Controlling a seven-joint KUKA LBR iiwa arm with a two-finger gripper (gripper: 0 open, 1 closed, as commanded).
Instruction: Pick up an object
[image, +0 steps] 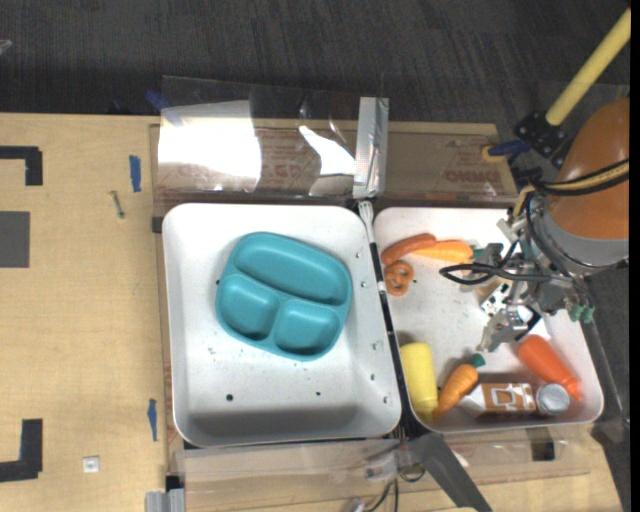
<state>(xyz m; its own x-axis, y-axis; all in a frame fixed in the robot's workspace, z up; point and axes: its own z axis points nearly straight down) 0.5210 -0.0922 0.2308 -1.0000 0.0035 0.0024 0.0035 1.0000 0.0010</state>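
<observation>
My gripper (503, 327) hangs over the middle of the right bin (455, 310), above bare floor, with nothing visibly held. Just right of it lies an orange bottle (548, 362). Below it, a brown bottle with a white label and grey cap (512, 397) lies along the front wall. A small carrot (458, 385) and a yellow cylinder (418, 372) lie at the front left. At the back left are an orange pepper-like piece (408, 245), a yellow-orange carrot (446, 252) and a small orange ring (398, 277).
The left bin (190, 330) holds a teal divided plate (283, 294). The arm's orange band (600, 170) and cables (490, 262) hang over the right bin's back right corner. Crumpled clear plastic (300, 150) lies behind the bins.
</observation>
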